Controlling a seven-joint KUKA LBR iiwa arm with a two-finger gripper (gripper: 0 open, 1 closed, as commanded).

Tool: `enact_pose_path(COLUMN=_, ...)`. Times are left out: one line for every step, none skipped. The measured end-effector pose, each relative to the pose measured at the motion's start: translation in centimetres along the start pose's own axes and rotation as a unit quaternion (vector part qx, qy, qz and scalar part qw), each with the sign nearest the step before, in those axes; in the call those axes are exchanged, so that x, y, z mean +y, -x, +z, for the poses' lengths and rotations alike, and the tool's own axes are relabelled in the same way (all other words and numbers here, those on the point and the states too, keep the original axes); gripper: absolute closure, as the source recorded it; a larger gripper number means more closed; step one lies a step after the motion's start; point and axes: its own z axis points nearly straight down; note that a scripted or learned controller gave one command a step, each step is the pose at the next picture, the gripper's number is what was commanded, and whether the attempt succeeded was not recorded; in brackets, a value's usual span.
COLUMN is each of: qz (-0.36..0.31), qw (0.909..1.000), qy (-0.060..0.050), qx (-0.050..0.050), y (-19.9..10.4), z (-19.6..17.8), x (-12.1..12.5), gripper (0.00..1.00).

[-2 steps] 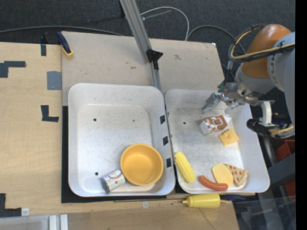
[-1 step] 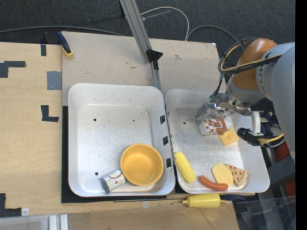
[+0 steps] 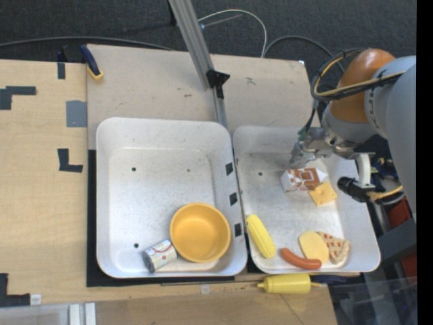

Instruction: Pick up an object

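**Arm bent over the right bin's far side**

I see the arm reaching in from the right, wrist turned down, with the gripper low in the right bin. It sits just above a small orange-and-white carton, touching or nearly so. A yellow cheese wedge lies beside the carton. From here I cannot tell whether the tool is clenched or released.

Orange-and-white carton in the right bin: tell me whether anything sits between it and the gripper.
Nothing visible does. The gripper hangs just above the orange-and-white carton; the cheese wedge lies against the carton's far side, away from the approach.
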Motion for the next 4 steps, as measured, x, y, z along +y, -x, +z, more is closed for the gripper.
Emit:
enact_pose_path(qz=0.001, qw=1.0000, qy=0.003, qx=0.000, y=-0.1, z=-4.8, x=1.0, gripper=1.00)
enact_pose_path(qz=0.001, qw=1.0000, qy=0.004, qx=0.000, y=-0.3, z=-11.0, x=1.8, gripper=1.00)
enact_pose_path(qz=0.001, qw=1.0000, qy=0.004, qx=0.000, y=-0.4, z=-15.7, x=1.9, gripper=1.00)
enact_pose_path(qz=-0.001, qw=1.0000, qy=0.001, qx=0.001, y=-5.2, z=-15.8, x=1.1, gripper=1.00)
